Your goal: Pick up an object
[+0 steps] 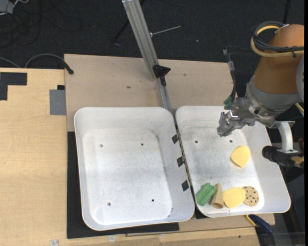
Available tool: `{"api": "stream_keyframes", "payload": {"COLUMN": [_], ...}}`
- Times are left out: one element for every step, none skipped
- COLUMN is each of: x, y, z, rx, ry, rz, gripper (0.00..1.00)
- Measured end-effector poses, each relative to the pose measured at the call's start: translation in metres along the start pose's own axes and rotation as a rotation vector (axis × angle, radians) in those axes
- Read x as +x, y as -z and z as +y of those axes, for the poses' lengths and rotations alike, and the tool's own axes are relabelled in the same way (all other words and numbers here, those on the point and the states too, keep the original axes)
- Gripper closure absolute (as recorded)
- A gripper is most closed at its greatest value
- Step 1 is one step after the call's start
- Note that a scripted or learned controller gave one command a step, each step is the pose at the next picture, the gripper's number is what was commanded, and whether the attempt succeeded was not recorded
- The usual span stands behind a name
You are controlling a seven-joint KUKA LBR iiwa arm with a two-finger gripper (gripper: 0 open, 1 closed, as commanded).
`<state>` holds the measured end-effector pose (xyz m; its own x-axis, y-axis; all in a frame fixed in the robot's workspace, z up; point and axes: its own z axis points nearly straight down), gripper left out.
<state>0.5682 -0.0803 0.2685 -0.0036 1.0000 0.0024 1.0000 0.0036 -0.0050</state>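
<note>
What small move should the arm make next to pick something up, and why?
Probably move the gripper toward the camera and lower it over the lone yellow piece. That piece lies apart in the right bin, while the cookie and green piece crowd the near edge.

Dark floor [66,19] strewn with loose cables [10,1] lies beyond a light wooden table [25,152], a tan board [113,81] set on it, and a slanted aluminium rail [143,40] rising from the rear.
</note>
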Motion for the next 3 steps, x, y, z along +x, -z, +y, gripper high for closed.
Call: {"api": "stream_keyframes", "payload": {"x": [0.048, 0.102, 0.147], "y": [-0.018, -0.032, -0.027], "z": [0.003, -0.001, 0.001], "rx": [0.0, 0.001, -0.002], "ry": [0.0, 0.0, 0.0], "rz": [0.0, 0.0, -0.002], "gripper": [1.0, 1.0, 1.0]}}
